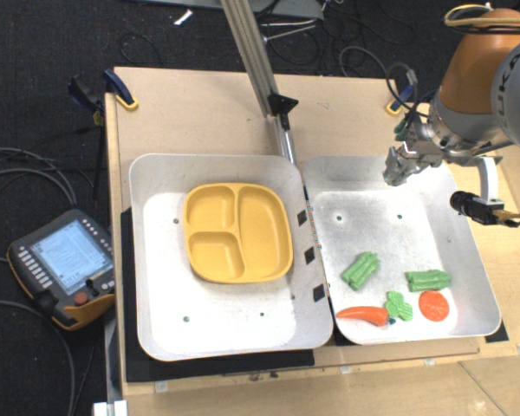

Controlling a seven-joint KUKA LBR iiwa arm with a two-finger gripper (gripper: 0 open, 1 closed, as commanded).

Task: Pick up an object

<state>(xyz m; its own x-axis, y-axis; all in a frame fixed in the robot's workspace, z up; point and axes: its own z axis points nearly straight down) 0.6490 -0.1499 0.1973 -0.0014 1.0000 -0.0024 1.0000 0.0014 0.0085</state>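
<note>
My gripper (397,170) hangs over the far edge of the right bin (390,224), well above and behind the toys. Near the bin's front lie a green ridged vegetable (360,269), a second green piece (427,279), a small green piece (399,305), a red-orange carrot or pepper (363,315) and a red round slice (433,306). Nothing can be seen between the gripper's fingers from this angle.
The left bin (156,232) holds a yellow divided plate (238,232). A slanted metal pole (256,50) rises between the bins at the back. Blue-and-yellow clamps (121,89) (402,89) sit at the bench's far corners. A teach pendant (65,267) lies left of the bench.
</note>
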